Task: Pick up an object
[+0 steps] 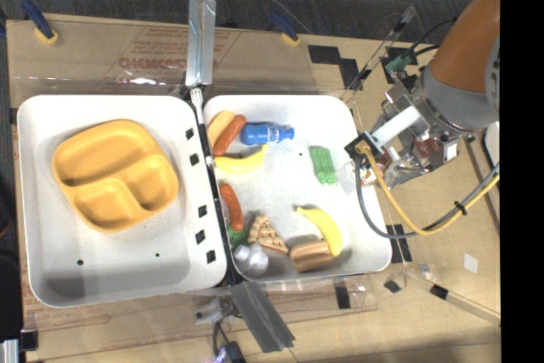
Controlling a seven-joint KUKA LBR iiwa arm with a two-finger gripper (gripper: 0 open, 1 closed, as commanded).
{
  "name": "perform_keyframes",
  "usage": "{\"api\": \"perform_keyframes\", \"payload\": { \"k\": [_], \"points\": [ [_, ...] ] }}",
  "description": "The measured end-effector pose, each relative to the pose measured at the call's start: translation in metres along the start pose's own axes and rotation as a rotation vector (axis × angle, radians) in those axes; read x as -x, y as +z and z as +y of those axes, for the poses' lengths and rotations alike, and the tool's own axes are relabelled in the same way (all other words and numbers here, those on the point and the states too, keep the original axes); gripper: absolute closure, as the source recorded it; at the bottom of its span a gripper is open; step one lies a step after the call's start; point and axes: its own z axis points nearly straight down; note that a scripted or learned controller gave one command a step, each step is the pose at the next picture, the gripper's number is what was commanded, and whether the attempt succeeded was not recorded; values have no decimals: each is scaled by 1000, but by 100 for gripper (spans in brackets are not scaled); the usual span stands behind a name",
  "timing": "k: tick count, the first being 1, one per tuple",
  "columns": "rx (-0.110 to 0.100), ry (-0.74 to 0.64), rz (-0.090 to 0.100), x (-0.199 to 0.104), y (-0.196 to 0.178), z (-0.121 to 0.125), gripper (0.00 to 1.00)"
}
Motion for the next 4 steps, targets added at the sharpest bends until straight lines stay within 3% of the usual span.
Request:
{"api": "perform_keyframes", "payload": {
  "k": [1,2,3,4],
  "points": [
    [-1,-83,-2,37,-34,59,100],
    [-9,-161,-9,41,92,55,100],
    [-1,-159,1,18,241,3,100],
    [-5,-122,-1,-54,199,-3,100]
  ]
}}
